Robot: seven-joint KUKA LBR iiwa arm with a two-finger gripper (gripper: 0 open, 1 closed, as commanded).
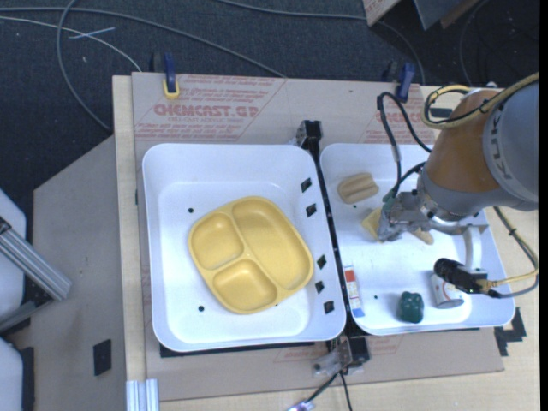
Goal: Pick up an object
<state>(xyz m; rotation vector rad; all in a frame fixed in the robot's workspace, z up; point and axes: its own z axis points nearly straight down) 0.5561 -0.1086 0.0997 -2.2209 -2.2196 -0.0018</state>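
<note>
My gripper (396, 227) is low in the right bin (385, 315), at its middle left. A small yellow piece (372, 223) lies right against the gripper's left side, partly hidden by it. Just above it lies a tan, bread-like roll (357, 187). A dark green lump (411, 306) sits near the bin's front edge. A thin red and white tube (351, 288) lies along the bin's left wall. The grey and orange arm covers the bin's right part.
The left bin (163, 229) holds a yellow divided plate (249, 253) with three compartments. Black clips run along the divider between the bins. Cables loop over the right bin's far corner.
</note>
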